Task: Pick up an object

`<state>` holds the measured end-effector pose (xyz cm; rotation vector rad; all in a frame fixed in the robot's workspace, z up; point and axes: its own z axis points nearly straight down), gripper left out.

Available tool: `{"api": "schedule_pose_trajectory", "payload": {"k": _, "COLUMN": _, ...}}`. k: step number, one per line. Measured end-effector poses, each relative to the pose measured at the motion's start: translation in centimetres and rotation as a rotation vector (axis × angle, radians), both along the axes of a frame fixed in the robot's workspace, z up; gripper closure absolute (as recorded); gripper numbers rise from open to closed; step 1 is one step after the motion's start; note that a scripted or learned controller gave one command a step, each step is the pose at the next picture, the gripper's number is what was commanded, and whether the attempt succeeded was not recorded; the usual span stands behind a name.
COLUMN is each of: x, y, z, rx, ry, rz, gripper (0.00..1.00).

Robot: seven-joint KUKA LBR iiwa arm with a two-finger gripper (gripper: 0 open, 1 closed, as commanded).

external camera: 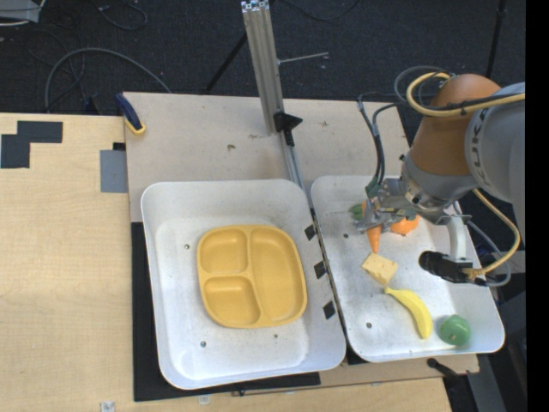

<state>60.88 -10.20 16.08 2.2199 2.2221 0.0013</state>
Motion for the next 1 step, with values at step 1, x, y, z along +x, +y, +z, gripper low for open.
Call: {"api": "schedule_pose_trajectory", "payload": {"k": 1, "x": -0.43, "y": -0.23, "z": 4.33, "rx": 0.000, "ry": 0.000, "rz": -0.001, "gripper": 1.00}}
